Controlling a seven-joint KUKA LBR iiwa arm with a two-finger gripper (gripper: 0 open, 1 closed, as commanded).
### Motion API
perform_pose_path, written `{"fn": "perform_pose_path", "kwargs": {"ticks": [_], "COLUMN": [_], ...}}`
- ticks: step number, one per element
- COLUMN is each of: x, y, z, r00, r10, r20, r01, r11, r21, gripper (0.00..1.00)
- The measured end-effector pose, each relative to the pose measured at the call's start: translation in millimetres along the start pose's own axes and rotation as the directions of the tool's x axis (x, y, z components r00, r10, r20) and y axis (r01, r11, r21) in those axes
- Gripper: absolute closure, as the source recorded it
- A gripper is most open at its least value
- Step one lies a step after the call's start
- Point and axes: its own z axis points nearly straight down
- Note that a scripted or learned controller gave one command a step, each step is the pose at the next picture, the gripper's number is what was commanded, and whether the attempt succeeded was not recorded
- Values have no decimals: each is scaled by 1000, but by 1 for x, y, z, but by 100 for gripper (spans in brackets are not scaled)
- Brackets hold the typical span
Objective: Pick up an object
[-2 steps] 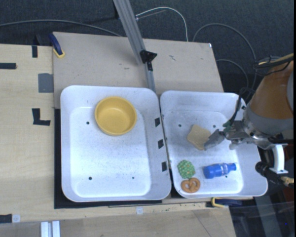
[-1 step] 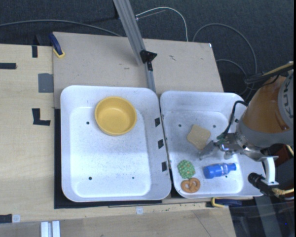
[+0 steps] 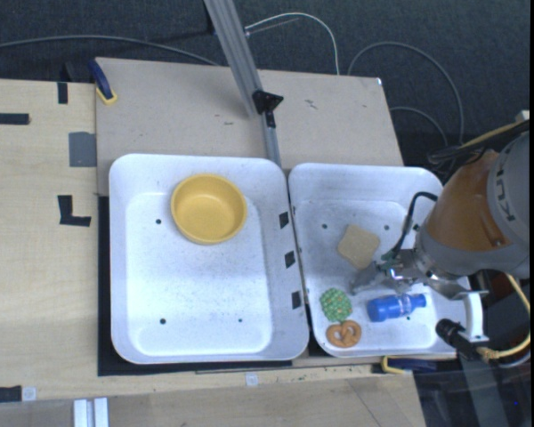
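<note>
Arm lowered into the right bin, gripper among four small objects.

The gripper sits just near of a tan sponge and left of a blue bottle lying on its side; whether its fingers are spread or closed cannot be told, and nothing is seen between them. A green ball and a pretzel lie in the near left corner. The left bin holds a yellow bowl toward its far side.
</note>
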Motion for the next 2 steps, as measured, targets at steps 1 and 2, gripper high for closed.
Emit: {"fn": "perform_pose_path", "kwargs": {"ticks": [1, 2], "x": [1, 4], "y": [0, 7], "z": [-11, -71], "r00": [1000, 1000], "r10": [-1, -2], "r20": [-2, 0], "r01": [1, 2], "r11": [1000, 1000], "r21": [1, -5], "gripper": [100, 100]}}
